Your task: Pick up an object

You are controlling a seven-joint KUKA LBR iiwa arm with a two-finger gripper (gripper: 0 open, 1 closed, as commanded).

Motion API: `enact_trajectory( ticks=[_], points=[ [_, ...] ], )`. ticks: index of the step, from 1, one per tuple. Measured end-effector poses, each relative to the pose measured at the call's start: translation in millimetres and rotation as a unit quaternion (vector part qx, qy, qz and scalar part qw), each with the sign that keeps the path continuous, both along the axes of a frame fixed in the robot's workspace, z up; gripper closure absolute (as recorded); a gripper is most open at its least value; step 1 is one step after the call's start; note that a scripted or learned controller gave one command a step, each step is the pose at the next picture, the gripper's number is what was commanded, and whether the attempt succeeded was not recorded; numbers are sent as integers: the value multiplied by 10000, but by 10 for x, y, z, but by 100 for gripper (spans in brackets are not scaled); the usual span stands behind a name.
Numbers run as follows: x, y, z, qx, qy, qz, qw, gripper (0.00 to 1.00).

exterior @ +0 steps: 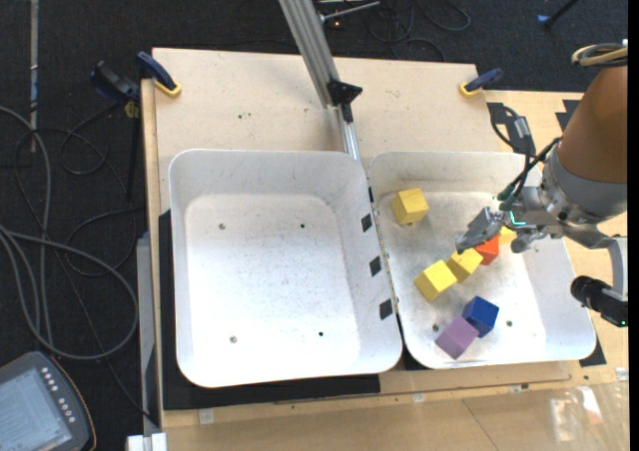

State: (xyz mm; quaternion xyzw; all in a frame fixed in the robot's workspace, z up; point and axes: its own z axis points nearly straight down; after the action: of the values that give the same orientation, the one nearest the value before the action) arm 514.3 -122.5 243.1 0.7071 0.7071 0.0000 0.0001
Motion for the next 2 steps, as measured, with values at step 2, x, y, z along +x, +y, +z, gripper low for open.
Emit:
enact_trajectory(
  ticks=[2],
  points=[
    [107, 1, -1109, 9, 15, -5, 10000, 0]
  ],
)
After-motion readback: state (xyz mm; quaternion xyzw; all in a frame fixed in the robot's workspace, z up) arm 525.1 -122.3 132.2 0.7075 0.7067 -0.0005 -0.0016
